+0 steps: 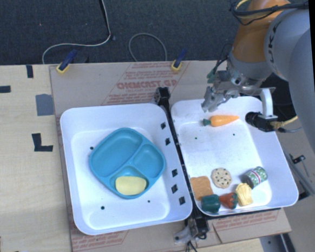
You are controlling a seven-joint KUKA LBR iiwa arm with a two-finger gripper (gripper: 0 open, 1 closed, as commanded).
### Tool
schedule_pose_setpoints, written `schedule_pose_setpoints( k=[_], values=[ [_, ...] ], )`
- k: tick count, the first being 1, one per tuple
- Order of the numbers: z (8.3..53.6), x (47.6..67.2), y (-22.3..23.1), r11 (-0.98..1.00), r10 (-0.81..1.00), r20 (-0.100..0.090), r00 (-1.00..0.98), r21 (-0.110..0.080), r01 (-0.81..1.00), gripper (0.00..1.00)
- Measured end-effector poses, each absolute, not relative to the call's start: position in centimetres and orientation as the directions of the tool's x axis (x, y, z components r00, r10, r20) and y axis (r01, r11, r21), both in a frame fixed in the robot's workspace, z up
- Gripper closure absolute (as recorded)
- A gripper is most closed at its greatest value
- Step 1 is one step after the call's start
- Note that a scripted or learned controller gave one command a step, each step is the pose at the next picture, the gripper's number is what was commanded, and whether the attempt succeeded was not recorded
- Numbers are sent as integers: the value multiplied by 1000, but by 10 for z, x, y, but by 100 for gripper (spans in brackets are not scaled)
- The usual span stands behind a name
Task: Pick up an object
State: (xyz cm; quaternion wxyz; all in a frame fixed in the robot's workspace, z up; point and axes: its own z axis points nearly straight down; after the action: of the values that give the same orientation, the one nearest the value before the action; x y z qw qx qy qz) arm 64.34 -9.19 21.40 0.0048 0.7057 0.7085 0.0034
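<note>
My gripper (212,103) hangs over the far edge of the right bin (267,141), its tips just above and left of a toy carrot (222,120) that lies on the bin floor. Nothing shows between the tips. Along the right bin's near edge sit a cracker (201,186), a cookie (221,177), a green can (255,176), a yellow corn piece (244,194), a red piece (228,200) and a dark green piece (210,203). In the left bin (82,210) lies a blue divided plate (128,158) with a yellow lemon-like piece (130,185) in its near compartment.
A black divider (171,143) runs between the two bins. The arm's grey body and orange band (258,28) fill the upper right. Cables (107,34) lie on the dark surface behind the bench. The bins rest on cardboard (137,81).
</note>
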Motion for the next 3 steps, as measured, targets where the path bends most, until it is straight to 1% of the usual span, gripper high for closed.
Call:
schedule_pose_setpoints(
  k=[1, 2, 3],
  values=[
    [206, 640, -93, 1, 1000, -1, -1, -1, 1000, 0],
    [149, 637, -116, -2, 1000, -1, 2, -7, 1000, 0],
    [105, 670, -150, 2, 1000, -8, -2, 20, 1000, 0]
  ],
)
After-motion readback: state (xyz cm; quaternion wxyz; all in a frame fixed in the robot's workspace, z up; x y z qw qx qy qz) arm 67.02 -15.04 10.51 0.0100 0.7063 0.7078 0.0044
